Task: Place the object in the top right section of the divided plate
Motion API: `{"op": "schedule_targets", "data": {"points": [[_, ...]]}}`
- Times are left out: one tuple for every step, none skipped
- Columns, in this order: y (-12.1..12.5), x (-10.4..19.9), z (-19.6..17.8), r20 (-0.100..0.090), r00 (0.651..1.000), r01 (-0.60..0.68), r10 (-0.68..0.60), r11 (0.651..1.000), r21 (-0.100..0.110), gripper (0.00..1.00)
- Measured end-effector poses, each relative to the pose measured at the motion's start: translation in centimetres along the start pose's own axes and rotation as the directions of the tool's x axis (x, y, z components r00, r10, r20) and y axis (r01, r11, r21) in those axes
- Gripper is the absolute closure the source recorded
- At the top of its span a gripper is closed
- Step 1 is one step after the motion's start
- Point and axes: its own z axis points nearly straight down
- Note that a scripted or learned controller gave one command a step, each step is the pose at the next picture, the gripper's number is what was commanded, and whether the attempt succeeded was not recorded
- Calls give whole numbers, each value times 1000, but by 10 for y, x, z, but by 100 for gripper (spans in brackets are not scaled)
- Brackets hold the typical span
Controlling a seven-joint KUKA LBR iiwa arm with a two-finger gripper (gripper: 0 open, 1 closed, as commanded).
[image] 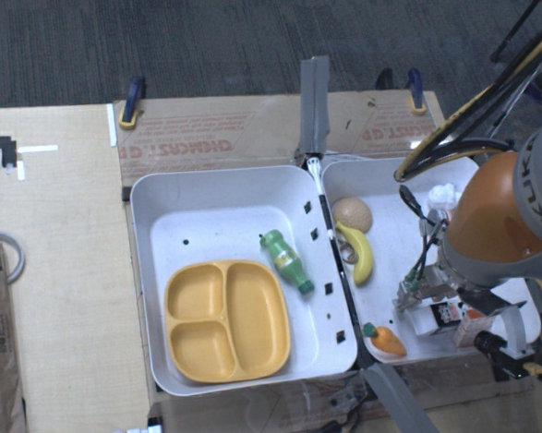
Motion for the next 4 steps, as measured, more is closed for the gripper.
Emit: {"op": "schedule_targets", "data": {"points": [[14,95,-100,2,999,-45,45,999,0,100],[23,158,-100,3,999,-35,35,999,-1,100],[29,201,1,6,997,-79,79,997,2,100],[29,195,0,12,996,-86,86,996,1,0]]}}
